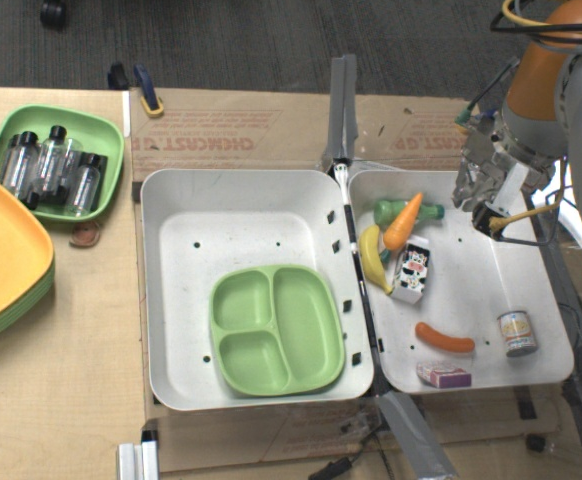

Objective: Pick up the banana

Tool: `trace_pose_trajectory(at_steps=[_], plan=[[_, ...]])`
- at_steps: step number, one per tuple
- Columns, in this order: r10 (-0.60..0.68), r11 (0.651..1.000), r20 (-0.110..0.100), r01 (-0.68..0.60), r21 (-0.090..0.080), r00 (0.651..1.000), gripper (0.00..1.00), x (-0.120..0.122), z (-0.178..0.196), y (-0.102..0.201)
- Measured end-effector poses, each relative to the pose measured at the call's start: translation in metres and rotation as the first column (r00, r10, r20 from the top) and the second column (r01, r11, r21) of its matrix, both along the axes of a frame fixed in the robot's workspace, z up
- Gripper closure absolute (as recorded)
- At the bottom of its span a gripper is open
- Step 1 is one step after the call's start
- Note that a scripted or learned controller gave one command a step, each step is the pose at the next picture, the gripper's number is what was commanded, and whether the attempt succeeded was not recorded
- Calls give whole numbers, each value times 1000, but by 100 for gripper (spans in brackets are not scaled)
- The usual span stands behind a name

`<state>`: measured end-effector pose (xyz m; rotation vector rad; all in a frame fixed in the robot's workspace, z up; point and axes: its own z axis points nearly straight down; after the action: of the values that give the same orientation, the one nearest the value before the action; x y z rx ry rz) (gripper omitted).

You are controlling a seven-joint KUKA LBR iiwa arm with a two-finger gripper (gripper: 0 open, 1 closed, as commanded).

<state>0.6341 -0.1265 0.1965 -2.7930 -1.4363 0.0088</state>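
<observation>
The yellow banana (373, 258) lies along the left wall of the right bin (531, 298), curved, with its lower end beside a small white carton (412, 270). An orange carrot (402, 223) with a green top rests just above it. My gripper (474, 196) hangs over the bin's upper right part, well to the right of the banana and apart from it. Nothing shows between its fingers.
In the right bin there are also a red sausage (445, 339), a small tin can (517, 332) and a pink-purple box (443, 375). The left bin (171, 268) holds a green divided tray (276, 328). On the bench at left stand a green dish of bottles (56, 163) and orange plates (6, 268).
</observation>
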Motion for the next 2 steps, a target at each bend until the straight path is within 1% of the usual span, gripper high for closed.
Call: trace_pose_trajectory(at_steps=[1,2], plan=[[-270,963,2,270,-1,963,100,-23,85,-9],[-117,993,0,117,1,993,100,-25,58,-84]])
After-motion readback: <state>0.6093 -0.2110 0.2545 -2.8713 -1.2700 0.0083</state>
